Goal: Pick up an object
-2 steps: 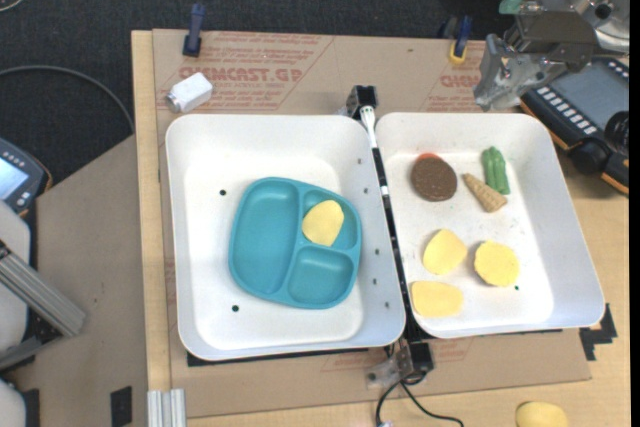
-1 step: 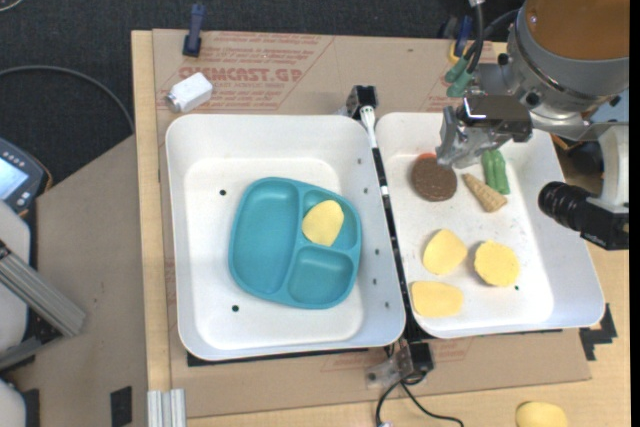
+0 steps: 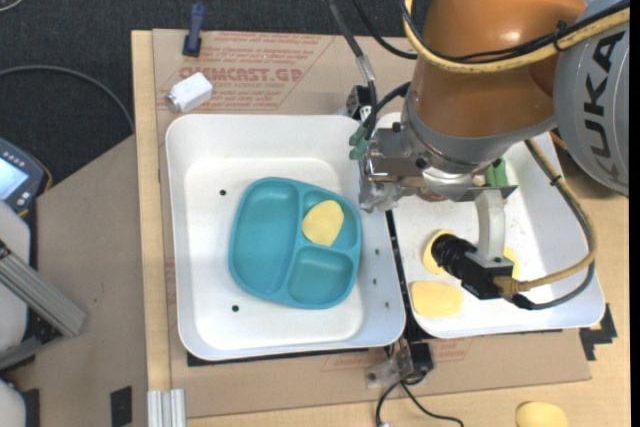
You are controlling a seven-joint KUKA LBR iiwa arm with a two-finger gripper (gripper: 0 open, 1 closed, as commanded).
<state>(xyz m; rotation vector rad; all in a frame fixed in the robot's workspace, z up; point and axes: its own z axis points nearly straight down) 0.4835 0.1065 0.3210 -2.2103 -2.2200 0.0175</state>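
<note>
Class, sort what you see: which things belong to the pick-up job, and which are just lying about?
Job: teal plate; yellow slice on it; yellow disc in the right bin.
Lying about: white block and blue clip on the cardboard; yellow lump at the bottom edge.

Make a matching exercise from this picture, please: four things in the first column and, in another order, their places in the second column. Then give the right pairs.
Things
1. teal divided plastic plate
2. pale yellow oval piece
3. small white rectangular block
4. small dark blue object

Places
a. on the brown cardboard, just behind the far corner of the left white bin
b. in a compartment of the plate
c. at the cardboard's far edge
d. on the floor of the left bin

Pairs: 1-d, 2-b, 3-a, 4-c
</note>
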